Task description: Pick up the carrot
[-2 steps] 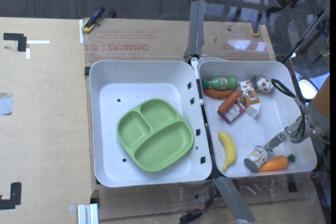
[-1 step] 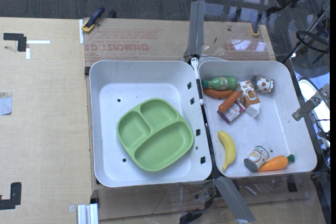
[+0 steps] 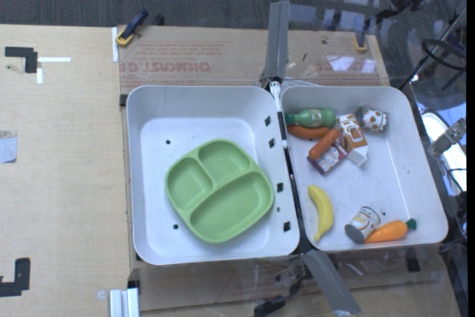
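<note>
Even, soft, moderately bright overhead light covers the frame. The white bins [image 3: 141,182] look slightly bluish and cast only faint shadows; the plate [image 3: 220,191] has a thin soft shadow along its lower edge. Clear sheeting at upper right [image 3: 349,33] gives pale glare and haze. Detail is mildly soft throughout, and small labels are unreadable. The dark floor along the top is dim.

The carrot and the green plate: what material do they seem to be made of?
The carrot looks like moulded plastic: even orange colour, smooth skin, stiff green tip. The green plate also looks like plastic, matte to slightly glossy, with rounded moulded compartments. Silicone cannot be excluded.
</note>
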Action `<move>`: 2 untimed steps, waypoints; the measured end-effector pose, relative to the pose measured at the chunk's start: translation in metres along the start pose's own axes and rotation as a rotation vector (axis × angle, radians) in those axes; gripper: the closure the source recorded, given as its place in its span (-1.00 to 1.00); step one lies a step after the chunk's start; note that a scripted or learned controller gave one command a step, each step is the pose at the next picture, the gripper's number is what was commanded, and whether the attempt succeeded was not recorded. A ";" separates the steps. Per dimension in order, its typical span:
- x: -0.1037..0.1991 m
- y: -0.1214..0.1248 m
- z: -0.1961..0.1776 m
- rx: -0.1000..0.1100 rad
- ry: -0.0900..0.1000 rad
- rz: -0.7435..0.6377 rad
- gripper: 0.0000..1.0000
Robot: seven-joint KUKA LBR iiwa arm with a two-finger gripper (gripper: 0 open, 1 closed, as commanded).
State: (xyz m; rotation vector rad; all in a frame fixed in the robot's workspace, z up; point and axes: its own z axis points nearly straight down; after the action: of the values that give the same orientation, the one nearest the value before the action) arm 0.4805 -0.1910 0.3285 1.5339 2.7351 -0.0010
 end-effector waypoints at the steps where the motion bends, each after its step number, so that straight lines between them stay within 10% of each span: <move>1: 0.000 0.000 0.000 0.000 0.000 0.000 -1.00; 2: -0.005 -0.002 0.132 0.003 0.006 0.055 -1.00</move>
State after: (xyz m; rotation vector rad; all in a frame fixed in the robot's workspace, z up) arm 0.4819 -0.1971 0.1965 1.6122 2.6973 -0.0010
